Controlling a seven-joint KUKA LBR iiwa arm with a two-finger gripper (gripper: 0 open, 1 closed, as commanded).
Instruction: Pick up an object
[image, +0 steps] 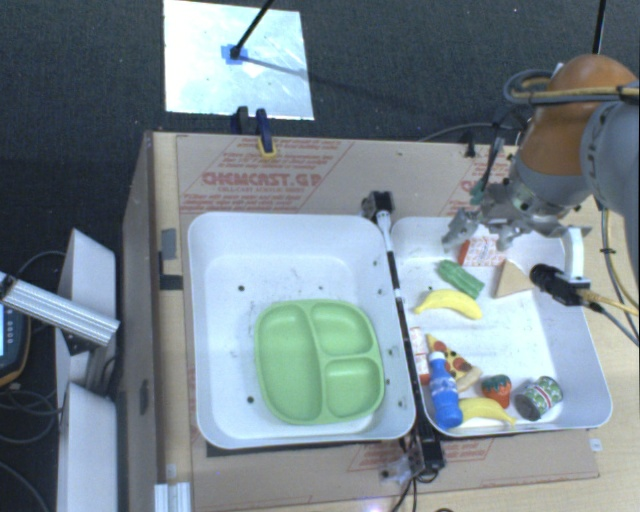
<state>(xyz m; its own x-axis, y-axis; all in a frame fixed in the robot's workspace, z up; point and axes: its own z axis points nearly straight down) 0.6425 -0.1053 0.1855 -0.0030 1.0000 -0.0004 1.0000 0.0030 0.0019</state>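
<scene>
The hand (484, 226) hangs over the far end of the right bin (585, 345), low above a red-and-white item (483, 252) lying against the bin's back wall; whether it touches that item cannot be told. Its grey fingers look splayed outward, with nothing seen pinched between them. The likely targets sit just nearer the camera: a green block (460, 277), a tan wedge (507, 279) and a banana (450, 303), loosely grouped and easy to reach from above. Further down the same bin lie a blue bottle (444, 394), a second banana (489, 410), a strawberry (496, 387) and a small can (538, 397) (crowded, so harder to single out). The left bin (225, 262) carries a green divided plate (319, 360), probably kept apart as the drop side. Both bins rest on the counter (300, 175).
</scene>
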